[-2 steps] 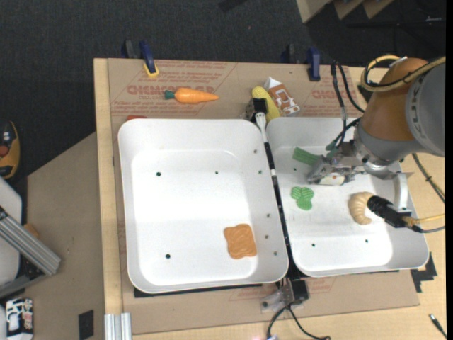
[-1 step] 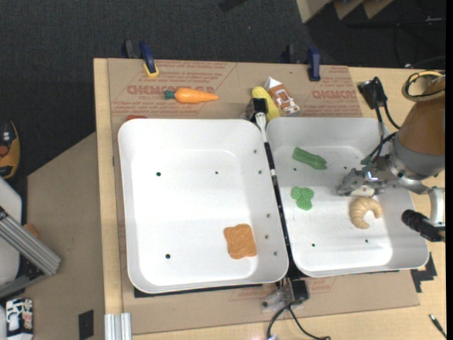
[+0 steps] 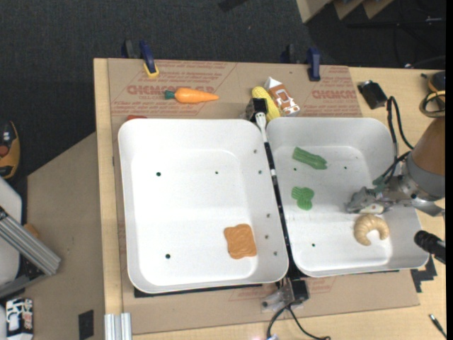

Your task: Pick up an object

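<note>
Croissant (image 3: pixel 371 229) lies in the right bin (image 3: pixel 333 257), near its front right corner, long axis across the bin, tips curling toward the front. Gripper (image 3: pixel 362 202) hangs just behind it; whether it is clenched, I cannot tell. Both bins sit on a cardboard-topped bench (image 3: pixel 233 80) over dark carpet (image 3: pixel 64 20).

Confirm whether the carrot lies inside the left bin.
No, the carrot lies on the cardboard bench top beyond the left bin's far rim.
</note>
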